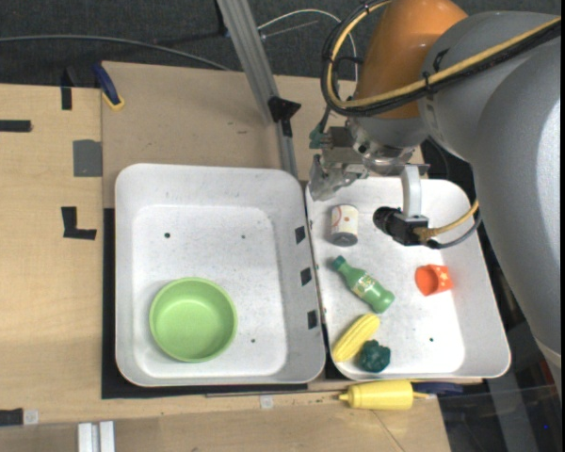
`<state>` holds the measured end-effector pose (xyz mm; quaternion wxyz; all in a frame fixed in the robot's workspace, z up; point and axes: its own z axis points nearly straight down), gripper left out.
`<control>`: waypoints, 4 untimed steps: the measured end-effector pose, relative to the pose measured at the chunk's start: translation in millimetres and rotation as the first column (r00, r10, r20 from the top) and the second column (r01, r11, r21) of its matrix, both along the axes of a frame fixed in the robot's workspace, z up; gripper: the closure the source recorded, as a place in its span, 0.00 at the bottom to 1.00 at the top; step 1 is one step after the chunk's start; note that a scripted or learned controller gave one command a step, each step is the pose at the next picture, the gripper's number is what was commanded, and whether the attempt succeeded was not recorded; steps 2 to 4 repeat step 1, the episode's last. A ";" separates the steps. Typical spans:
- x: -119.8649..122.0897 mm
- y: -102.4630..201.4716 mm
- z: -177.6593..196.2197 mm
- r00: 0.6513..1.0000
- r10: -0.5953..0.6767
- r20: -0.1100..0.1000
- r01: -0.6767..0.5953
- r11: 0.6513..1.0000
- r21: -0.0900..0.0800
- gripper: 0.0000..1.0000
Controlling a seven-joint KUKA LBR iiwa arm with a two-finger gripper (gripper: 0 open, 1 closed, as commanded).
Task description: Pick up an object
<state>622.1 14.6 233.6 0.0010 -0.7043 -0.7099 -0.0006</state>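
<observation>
- Over the far left corner of the right bin (471,351) hangs the claw (331,179), pointing down from the wrist.
- From the right edge the grey arm (508,92) reaches in, bent over the bin's far end, its orange band (410,40) uppermost with cables looped around it.
- Whether the claw is released or clenched I cannot tell; nothing shows between its tips.
- Just near of the claw lies a small white can (344,224) on its side, apart from it.
- Nearer still lie a green bottle (363,284), tilted, then a yellow corn cob (355,336) touching a dark green lump (374,356).
- An orange cup (432,279) sits toward the bin's right side.
- The left bin (132,252) holds a green bowl (193,319) at its near left.
- On the bench (38,252), just near of the right bin, lies a yellow bottle (381,395).
</observation>
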 end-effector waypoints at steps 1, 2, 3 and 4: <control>16.6 50.5 -11.4 1.000 -0.002 -0.001 0.002 1.000 -0.001 1.00; 16.6 50.5 -11.4 1.000 -0.002 -0.001 0.002 1.000 -0.001 1.00; 16.6 50.5 -11.4 1.000 -0.002 -0.001 0.002 1.000 -0.001 1.00; 16.6 50.5 -11.4 1.000 -0.002 -0.001 0.002 1.000 -0.001 1.00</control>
